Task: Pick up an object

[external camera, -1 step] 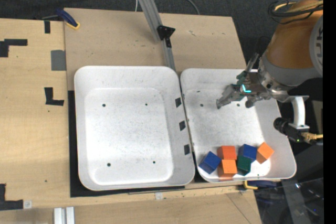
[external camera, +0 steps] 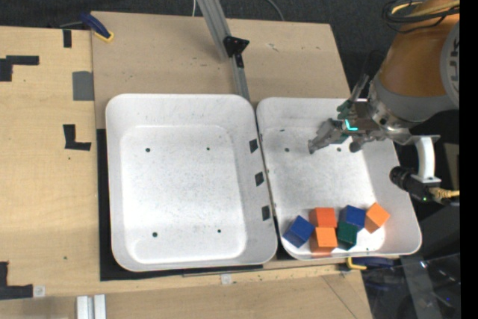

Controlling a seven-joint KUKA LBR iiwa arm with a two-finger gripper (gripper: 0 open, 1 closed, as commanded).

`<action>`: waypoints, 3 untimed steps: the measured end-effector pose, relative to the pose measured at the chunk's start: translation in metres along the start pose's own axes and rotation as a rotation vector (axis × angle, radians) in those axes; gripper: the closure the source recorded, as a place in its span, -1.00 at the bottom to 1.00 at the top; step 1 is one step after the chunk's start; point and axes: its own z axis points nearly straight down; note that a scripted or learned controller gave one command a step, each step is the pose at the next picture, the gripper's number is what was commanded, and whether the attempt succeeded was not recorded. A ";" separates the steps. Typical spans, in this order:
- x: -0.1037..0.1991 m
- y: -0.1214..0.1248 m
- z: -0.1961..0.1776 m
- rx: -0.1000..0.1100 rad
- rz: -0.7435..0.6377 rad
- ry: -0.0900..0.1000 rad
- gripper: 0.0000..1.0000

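Six blocks crowd the right bin's near wall; gripper (jaws spread, empty) may wedge between neighbours.

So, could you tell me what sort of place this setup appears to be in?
Probably a robotics lab or test cell: a wooden bench bears two white bins, coloured blocks lie clustered in the right one, and the arm's gripper hangs above it.

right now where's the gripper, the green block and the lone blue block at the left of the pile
gripper [external camera: 332,140]: camera view, midway between its fingertips, above the right bin's upper part
green block [external camera: 346,235]: camera view, on its top face
blue block [external camera: 299,230]: camera view, on its top face, leftmost of the pile
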 end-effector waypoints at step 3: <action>-0.001 -0.013 0.156 0.002 0.001 -0.001 -1.00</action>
